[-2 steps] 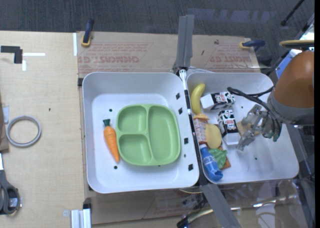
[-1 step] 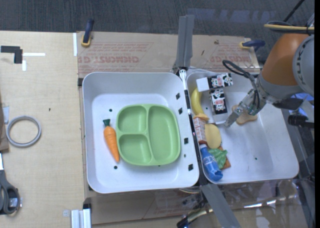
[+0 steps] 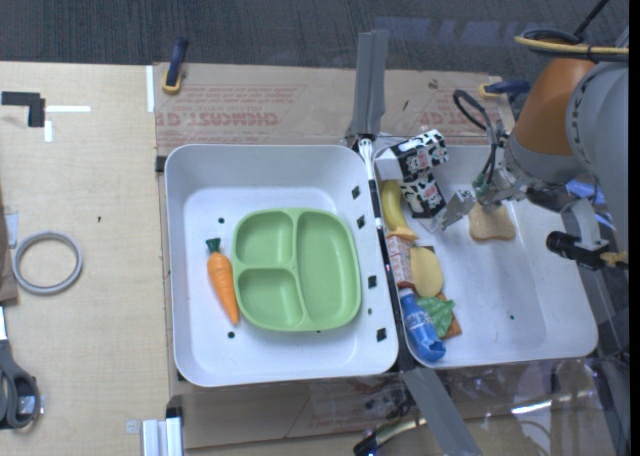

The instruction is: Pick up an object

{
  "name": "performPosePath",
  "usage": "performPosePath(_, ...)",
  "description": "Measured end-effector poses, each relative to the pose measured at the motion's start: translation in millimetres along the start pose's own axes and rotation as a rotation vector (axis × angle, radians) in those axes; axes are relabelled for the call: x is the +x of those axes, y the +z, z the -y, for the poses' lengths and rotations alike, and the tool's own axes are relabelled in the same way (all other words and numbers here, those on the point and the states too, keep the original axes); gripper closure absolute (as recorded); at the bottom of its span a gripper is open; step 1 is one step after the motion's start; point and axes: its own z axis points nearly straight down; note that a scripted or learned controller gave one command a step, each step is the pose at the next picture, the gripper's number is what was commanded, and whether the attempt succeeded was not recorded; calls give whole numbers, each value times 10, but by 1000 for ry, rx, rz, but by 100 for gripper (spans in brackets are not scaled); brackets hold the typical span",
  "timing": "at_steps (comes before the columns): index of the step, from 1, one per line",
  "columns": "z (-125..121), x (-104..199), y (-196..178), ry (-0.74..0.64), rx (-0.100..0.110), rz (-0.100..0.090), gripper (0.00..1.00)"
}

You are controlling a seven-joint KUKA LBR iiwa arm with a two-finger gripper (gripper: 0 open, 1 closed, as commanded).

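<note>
- Tan bread-shaped toy (image 3: pixel 492 225) lies in the right white bin (image 3: pixel 520 314), just beside the hand (image 3: pixel 478 196).
- Hand's grip cannot be told.
- Orange carrot (image 3: pixel 223 284) rests left of the green divided plate (image 3: pixel 298 269).

Claw (image 3: pixel 478 199) fingers too small to judge; scissors (image 3: pixel 15 394) cut by left edge.

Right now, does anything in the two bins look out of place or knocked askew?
Mostly tidy. The right bin's items are crowded against its left wall; the cow-print carton lies tipped on its side. The carrot rests beside the green plate, not on it.
</note>
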Motion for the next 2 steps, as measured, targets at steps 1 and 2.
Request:
performPosePath(1, 758, -74, -4, 247, 1, -1, 0)
performPosePath(2, 749, -81, -98, 244, 0, 3, 100)
